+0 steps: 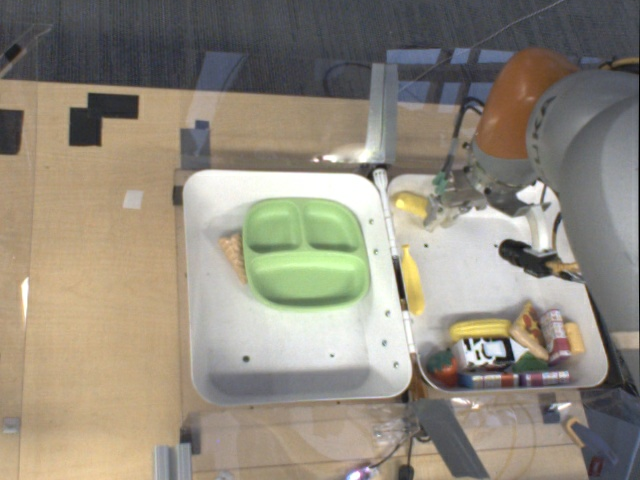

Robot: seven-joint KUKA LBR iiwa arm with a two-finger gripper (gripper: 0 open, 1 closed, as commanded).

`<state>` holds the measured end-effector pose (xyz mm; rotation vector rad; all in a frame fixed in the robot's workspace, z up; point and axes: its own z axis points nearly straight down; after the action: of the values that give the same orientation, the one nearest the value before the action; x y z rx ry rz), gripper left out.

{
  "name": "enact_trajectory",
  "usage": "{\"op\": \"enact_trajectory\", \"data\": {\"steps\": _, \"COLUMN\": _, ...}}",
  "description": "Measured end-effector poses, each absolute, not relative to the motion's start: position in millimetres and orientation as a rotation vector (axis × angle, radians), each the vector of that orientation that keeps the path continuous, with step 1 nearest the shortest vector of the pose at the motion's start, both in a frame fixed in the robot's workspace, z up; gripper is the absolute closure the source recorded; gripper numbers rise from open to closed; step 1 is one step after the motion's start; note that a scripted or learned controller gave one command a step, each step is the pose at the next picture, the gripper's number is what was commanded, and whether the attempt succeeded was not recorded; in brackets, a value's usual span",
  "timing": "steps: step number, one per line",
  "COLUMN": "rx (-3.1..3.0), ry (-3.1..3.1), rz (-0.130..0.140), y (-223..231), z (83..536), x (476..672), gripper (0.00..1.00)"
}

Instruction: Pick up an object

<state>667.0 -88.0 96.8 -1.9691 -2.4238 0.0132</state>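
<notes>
Lying in the right bin's point(470, 268) far left corner, a small yellow object point(409, 205) sits just beside the gripper point(440, 208); whether it is gripped cannot be told. A banana point(411, 281) lies along that bin's left edge, with small items heaped at its near edge. A green divided plate point(304, 252) rests in the left bin point(290, 363)
</notes>
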Motion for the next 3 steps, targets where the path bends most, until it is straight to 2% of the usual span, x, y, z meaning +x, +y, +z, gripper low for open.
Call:
{"op": "enact_trajectory", "data": {"steps": 1, "rx": -2.338, "ry": -2.105, "rz": -0.008, "y": -45.3, "z": 186.9, "x": 670.3, "gripper": 1.0}}
{"op": "enact_trajectory", "data": {"steps": 2, "rx": -2.338, "ry": -2.106, "rz": -0.007, "y": -45.4, "z": 186.7, "x": 670.3, "gripper": 0.0}}
{"op": "enact_trajectory", "data": {"steps": 3, "rx": -2.168, "ry": -2.281, "rz": -0.007, "y": -83.7, "z": 96.0, "x": 670.8, "gripper": 0.0}}
